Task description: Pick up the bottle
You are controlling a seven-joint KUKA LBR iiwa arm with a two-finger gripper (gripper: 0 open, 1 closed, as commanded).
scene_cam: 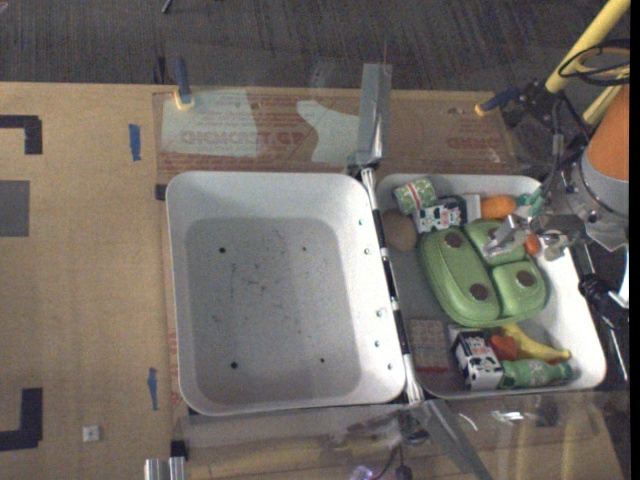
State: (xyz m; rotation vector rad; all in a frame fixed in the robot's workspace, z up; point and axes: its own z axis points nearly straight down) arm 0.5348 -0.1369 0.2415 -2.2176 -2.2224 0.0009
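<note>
We find the bottle [538, 373], green, lying on its side in the right bin [590, 353], tight against the near wall by the near right corner, with a banana [540, 346] just behind it and a small black-and-white carton [478, 360] at its left end. The tool [520, 233] sits well apart, toward the far side of that bin, over a green frog-shaped toy [480, 273]; whether it is spread we cannot tell. The left bin [270, 278] lies beside it on the cardboard-covered surface [80, 268].
</note>
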